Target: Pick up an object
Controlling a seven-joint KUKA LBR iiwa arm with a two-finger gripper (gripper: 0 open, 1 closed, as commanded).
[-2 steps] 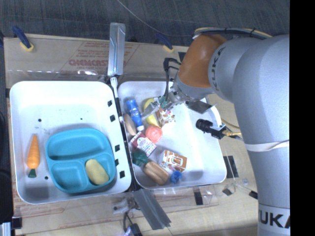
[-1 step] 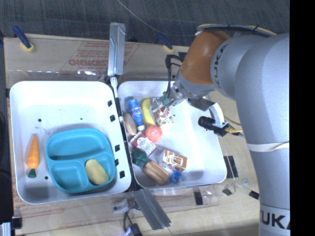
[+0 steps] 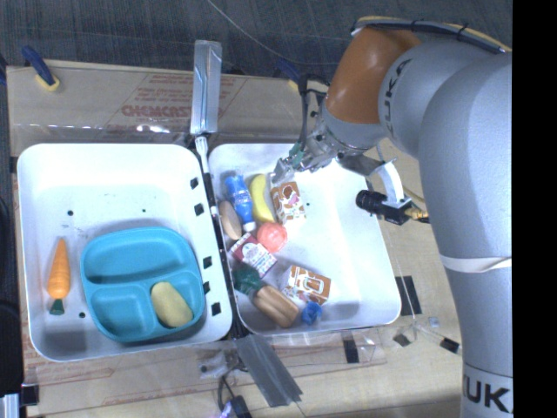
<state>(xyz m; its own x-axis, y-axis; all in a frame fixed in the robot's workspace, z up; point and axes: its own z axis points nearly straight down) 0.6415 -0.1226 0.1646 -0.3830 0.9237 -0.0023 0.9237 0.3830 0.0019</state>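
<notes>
Looking down on the bench, you are seeing two white bins side by side, and the arm [image 3: 452, 146] is reaching in from the right over the right bin [image 3: 365, 251]. The gripper [image 3: 291, 165] is hanging at the upper part of this bin, just above a small printed packet [image 3: 288, 202] and beside a yellow banana [image 3: 260, 198]. The fingers are small and dark against the clutter, so you cannot tell if they are wide or narrow, and nothing is clearly sitting between them; perhaps the tips are touching the packet's upper edge, but the view is not sharp enough.

The things to pick are lying mostly along the left side of the right bin: a blue bottle [image 3: 238, 197] beside the banana, a pink ball [image 3: 272, 237] below them, a red and white packet [image 3: 253, 255], a second printed packet [image 3: 308, 284], and a brown sausage-like toy [image 3: 274, 304] near the bottom wall.

In the left bin [image 3: 104, 168] a blue divided tray [image 3: 130, 264] is resting, with a yellow potato-like piece [image 3: 171, 304] in its lower right compartment. An orange carrot [image 3: 57, 273] is lying beside the tray, near the left wall.
</notes>
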